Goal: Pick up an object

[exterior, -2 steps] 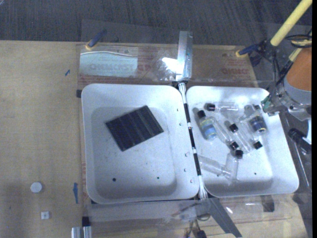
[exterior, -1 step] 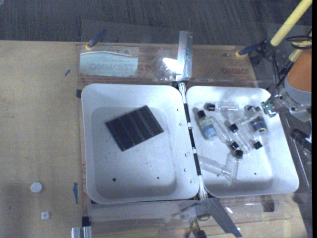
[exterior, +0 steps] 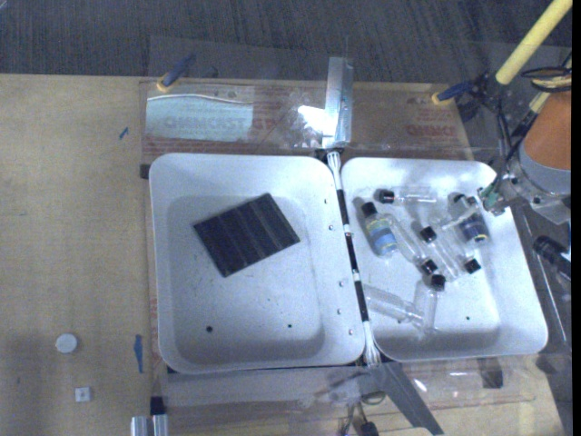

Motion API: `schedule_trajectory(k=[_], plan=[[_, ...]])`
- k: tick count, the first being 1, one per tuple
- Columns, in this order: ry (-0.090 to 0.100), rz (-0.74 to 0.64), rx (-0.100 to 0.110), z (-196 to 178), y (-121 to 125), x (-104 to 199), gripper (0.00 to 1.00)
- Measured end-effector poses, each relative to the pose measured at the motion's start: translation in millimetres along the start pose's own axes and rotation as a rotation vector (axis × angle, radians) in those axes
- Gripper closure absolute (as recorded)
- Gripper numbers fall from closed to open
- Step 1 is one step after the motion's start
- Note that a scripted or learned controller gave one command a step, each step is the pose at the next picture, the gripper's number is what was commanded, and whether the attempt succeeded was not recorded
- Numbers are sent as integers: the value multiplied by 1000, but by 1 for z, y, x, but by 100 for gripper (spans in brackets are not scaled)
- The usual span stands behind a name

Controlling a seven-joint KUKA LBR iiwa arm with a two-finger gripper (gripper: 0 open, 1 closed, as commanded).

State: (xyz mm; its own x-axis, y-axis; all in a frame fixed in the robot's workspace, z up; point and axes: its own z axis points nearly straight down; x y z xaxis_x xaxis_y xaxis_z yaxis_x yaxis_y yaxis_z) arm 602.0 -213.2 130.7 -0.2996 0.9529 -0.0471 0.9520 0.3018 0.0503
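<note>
small clear bottles (exterior: 425,239) crowd the right bin (exterior: 517,330); its near right corner lies open.

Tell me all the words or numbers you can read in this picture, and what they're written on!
None can be read for sure.
Clear plastic sheet behind the left bin: pale raised lettering, too blurred to read.
Board strip behind the right bin: faint reddish print, too blurred.
Small bottle in the right bin: a blue label, too small to read.

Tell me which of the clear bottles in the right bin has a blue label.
The bottle at the bin's left side, black cap pointing up-left; a blue label wraps its middle.
</note>
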Motion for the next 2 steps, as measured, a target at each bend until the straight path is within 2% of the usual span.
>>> schedule_trajectory(k=[1, 2], plan=[[42, 50, 47, 5, -10, 19, 0], [40, 86, 47, 44, 12, 26, 0]])
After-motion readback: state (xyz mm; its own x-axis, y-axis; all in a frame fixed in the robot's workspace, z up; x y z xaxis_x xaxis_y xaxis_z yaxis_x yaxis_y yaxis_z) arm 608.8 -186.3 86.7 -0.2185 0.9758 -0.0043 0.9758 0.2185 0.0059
